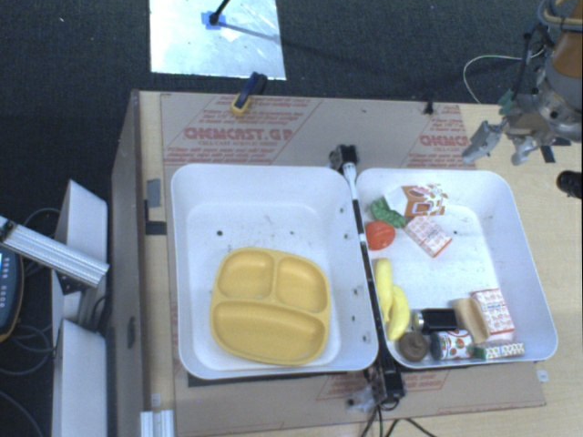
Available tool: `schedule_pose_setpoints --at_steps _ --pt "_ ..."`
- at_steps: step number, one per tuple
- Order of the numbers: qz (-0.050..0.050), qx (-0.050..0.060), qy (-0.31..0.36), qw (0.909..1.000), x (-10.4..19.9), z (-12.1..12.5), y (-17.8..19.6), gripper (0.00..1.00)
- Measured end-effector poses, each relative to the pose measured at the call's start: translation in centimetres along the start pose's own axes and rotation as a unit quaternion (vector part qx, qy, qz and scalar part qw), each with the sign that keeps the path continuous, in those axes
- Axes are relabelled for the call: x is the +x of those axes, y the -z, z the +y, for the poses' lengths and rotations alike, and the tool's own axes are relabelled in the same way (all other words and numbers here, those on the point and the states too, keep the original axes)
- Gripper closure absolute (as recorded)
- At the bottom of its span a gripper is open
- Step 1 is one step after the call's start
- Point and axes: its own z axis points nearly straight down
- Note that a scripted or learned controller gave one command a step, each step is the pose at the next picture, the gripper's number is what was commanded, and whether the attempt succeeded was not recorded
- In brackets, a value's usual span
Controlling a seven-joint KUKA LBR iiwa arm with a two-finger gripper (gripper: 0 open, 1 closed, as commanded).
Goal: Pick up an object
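My gripper (501, 147) hangs at the upper right, over the bench just beyond the far rim of the right bin (521, 215). Its two grey fingers stand apart, open, with nothing between them. The right bin holds several small items: an orange and white carton (424, 200), a green piece (387, 214), a red fruit (380, 235), a red-checked packet (427, 236), bananas (393, 300), a black block (439, 319), a tan block (471, 317), a red and white box (493, 310), a can (451, 344) and a brown round item (412, 346).
The left bin (196, 244) holds a yellow divided tray (271, 305). A black bar (360, 244) runs between the bins. A yellow-handled tool (246, 94) lies on the cardboard behind them, below a shiny sheet (214, 25).
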Motion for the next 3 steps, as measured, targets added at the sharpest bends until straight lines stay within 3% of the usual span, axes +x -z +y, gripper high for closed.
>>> schedule_pose_setpoints --at_steps 1,2,3 --pt "0.001 0.002 0.001 1.0 4.1 0.2 -12.4 0.0" --pt "-0.001 -0.002 -0.001 1.0 6.9 0.3 -16.3 0.0" --pt "0.0 -0.003 0.0 1.0 6.9 0.4 -15.2 1.0"
